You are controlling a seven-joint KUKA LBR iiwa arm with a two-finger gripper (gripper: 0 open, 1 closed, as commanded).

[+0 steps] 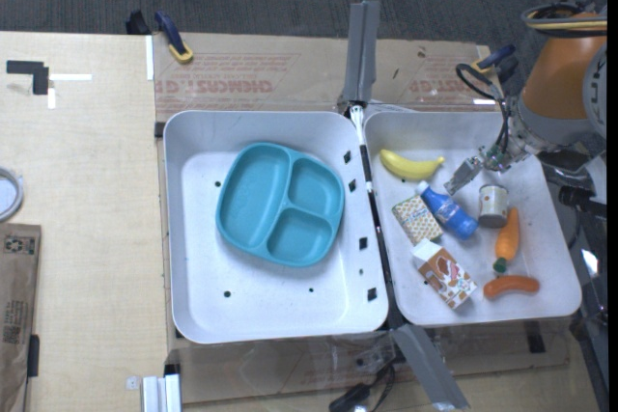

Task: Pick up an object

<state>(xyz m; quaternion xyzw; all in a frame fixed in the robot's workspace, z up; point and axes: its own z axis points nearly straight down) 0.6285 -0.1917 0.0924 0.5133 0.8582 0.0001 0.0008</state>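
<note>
Blue bottle [450, 212] beside patterned carton [445, 276], tool [467, 173] above, labels unreadable

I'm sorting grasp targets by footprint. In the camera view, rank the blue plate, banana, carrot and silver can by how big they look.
Largest to smallest:
1. blue plate, by far
2. banana
3. carrot, only slightly shorter than the banana, so that pair is close
4. silver can
</note>
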